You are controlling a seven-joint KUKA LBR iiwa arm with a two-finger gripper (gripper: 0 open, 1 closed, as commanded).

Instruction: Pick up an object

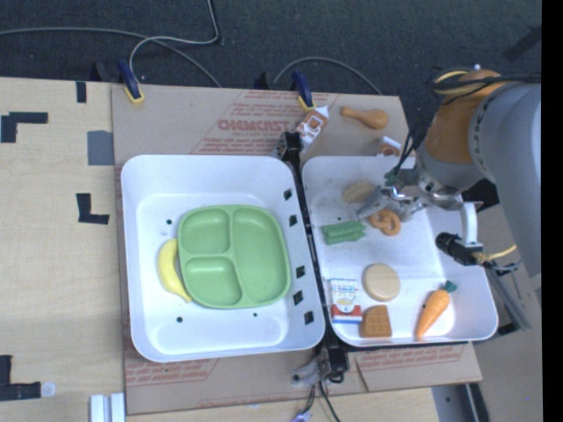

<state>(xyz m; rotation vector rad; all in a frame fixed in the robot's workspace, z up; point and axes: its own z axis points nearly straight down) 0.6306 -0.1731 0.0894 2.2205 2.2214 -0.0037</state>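
My gripper (384,204) is low in the right bin (466,275), near its back middle. Directly under and in front of it lies a brown pretzel (385,224), touching or nearly touching the gripper. A tan bread-like piece (358,190) lies just to its left, and a green flat piece (342,231) sits further front-left. Nearer the front of the bin are a round beige cookie (381,281), an orange carrot (432,313), a small milk carton (344,298) and a brown square cracker (376,322).
The left bin (145,196) holds a green divided plate (235,256) with a yellow banana (168,271) beside it. A tan drumstick shape (365,116) and a small packet (311,125) lie on the cardboard behind the bins. A black divider (303,227) separates the bins.
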